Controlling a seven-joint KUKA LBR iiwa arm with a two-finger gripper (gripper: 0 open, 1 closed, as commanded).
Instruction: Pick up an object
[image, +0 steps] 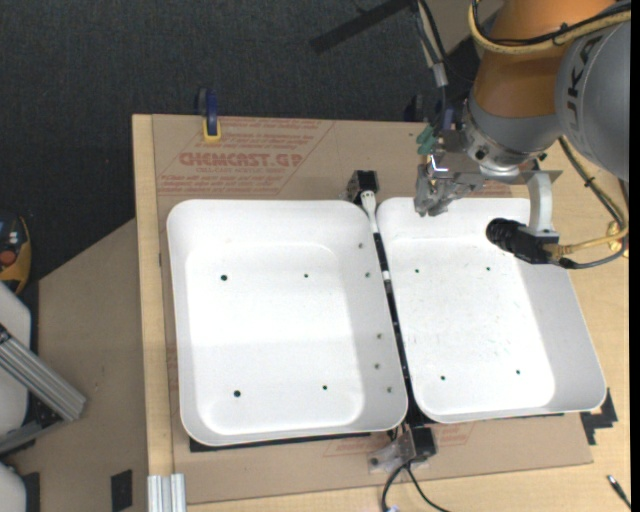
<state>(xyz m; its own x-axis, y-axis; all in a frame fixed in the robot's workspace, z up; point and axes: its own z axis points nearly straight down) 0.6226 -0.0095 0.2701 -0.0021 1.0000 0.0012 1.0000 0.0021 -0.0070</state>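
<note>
- Arm (560, 70): enters from the right of the view at the far side of the desk (150, 330). Its grey body fills the upper right corner, and the orange band (515, 60) sits just above the wrist.
- Wrist: turned steeply downward, so that the tool points toward the bin floor rather than along it.
- Pincer (434, 203): poised over the far left corner of the right bin (560, 340), close to that bin's far rim and just right of the seam between the bins. Whether it is spread or pressed together cannot be told at this size, nor whether anything lies within it.
- Object: neither its place nor the direction of its long axis can be told from this view.
- Left bin (270, 330): white and shallow with rounded corners. It lies well apart from the pincer, and four small dark dots mark its floor.
- Right bin: of the same form, touching the left bin along a dark seam that runs from far to near. Its floor bears similar dots and faint grey speckling.
- Clips: a black clip (362, 185) sits at the far end of the seam and another (416, 442) at the near end.
- Clamp (209, 112): blue and yellow, at the far left edge of the brown sheet with red lettering on which both bins rest.
</note>
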